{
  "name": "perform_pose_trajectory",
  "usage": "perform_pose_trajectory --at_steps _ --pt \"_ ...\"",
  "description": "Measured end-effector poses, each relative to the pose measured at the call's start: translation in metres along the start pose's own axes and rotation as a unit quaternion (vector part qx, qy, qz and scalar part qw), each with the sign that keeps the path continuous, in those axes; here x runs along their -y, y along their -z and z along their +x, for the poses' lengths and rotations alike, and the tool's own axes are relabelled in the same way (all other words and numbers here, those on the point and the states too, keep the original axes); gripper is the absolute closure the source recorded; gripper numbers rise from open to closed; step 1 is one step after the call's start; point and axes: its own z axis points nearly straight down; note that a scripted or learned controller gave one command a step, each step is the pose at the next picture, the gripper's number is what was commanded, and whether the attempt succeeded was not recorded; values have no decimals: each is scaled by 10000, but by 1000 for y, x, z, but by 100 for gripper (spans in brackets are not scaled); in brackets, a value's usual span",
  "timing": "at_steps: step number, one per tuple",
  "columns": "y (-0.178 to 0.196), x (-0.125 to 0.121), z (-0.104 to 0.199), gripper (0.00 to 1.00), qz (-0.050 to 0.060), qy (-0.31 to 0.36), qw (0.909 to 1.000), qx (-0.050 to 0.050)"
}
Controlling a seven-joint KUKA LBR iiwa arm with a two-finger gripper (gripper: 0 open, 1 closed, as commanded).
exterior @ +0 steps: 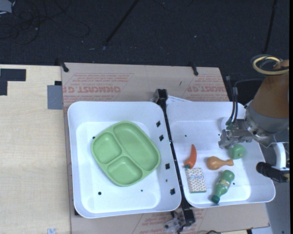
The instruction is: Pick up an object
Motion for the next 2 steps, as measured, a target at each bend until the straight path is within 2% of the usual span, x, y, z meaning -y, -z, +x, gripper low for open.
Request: perform_pose_trajectory --at_steps 2 --pt "87 -5 -8 100 -6 4 10000 3"
